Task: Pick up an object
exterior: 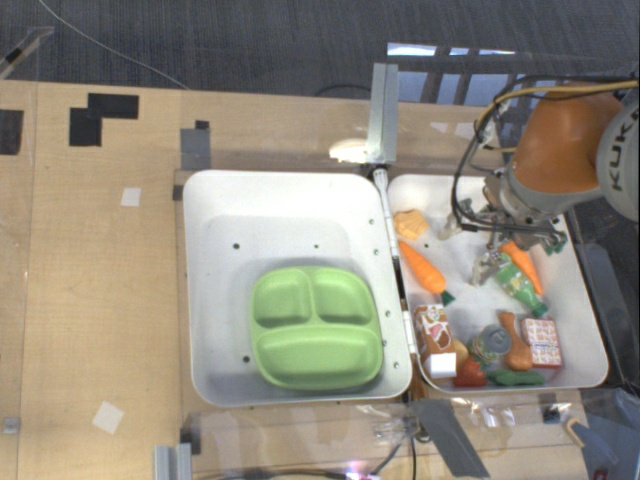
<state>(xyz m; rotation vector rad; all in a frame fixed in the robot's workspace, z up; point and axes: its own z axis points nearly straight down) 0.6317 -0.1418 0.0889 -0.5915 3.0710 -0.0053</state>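
From my station I see the left bin [215, 268] holding a green divided plate [316, 326]; the right bin [580, 298] holds an orange carrot [422, 268], a small carton [433, 330] and other toy food; the hand [492, 264] hangs low beside a second carrot in a green wrapper [522, 276]; it looks blurred, so I cannot tell its grip

1. Arm [600, 148] enters from the right edge of the view, above the far right corner of the bench.
2. Orange band [560, 143] sits above the wrist; cables loop around it.
3. Gripper [492, 268] points down, low over the right bin.
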